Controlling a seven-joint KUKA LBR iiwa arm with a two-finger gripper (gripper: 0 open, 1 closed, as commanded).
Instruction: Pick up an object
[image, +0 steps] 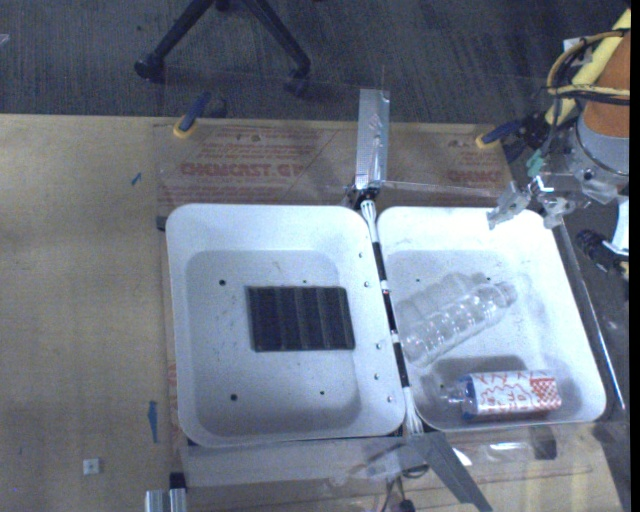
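My gripper (527, 207) hangs over the far right corner of the right bin (580, 300), open, with nothing between its fingers. In that bin a clear plastic bottle (455, 315) lies on its side, slanting from the middle towards the near left. A red-and-white patterned can (508, 393) lies on its side near the bin's front wall. The left bin (190, 300) holds a flat dark ridged rectangle (300, 318) at its centre. The gripper is well apart from all three objects.
A metal bracket (372, 140) stands upright behind the seam between the bins. Clamps (195, 112) sit at the bench's far edge, and cables (580, 60) loop near the arm at the upper right. Bare wooden bench lies to the left.
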